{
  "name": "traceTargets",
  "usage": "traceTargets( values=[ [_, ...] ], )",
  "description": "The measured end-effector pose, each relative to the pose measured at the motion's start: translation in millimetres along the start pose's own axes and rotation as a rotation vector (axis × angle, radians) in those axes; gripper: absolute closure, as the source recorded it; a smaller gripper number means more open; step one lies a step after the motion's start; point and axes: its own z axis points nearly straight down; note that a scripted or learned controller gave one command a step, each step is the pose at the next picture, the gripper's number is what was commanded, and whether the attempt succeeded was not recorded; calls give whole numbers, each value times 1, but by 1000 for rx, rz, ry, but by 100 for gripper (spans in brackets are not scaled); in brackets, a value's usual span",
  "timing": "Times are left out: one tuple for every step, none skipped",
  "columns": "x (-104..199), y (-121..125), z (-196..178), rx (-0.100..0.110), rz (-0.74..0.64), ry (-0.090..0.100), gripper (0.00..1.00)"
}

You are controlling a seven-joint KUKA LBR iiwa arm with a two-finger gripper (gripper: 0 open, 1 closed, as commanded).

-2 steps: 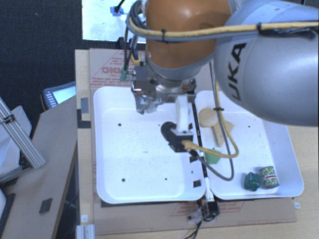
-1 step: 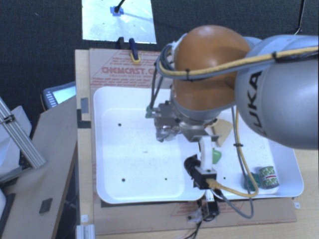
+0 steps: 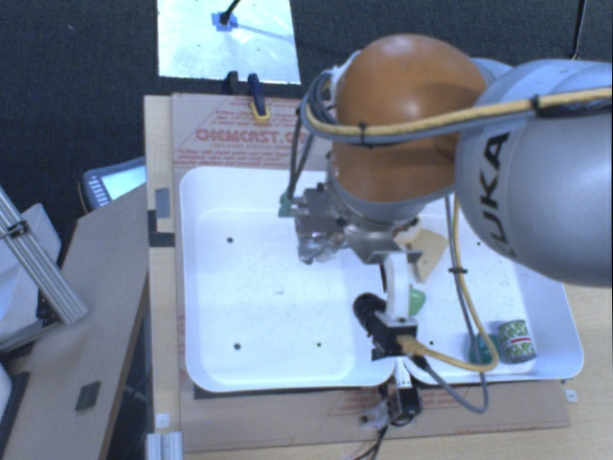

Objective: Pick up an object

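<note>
Over the seam between the two bins, camera view: grey arm with orange band, its metal tool (image 3: 319, 230) hanging low above the shallow white bin on the left (image 3: 206, 286) (how far open it is cannot be told; nothing is seen held).

Candidates, all in the shallow white bin on the right (image 3: 541, 310):
- tan wedge-shaped piece (image 3: 428, 250), nearest the tool
- small bright green object (image 3: 416, 301), just beside the wedge
- short green-and-white patterned cylinder (image 3: 514, 340), well apart near the front corner

Recommended: shift right, centre over one piece alone, descend straight, and close only once the tool straddles it. The cylinder, standing clear, looks the safest pick.
</note>
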Motion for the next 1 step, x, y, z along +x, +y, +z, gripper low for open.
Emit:
traceTargets(
  values=[
    [-80, 15, -12, -2, 5, -2, 100]
  ],
)
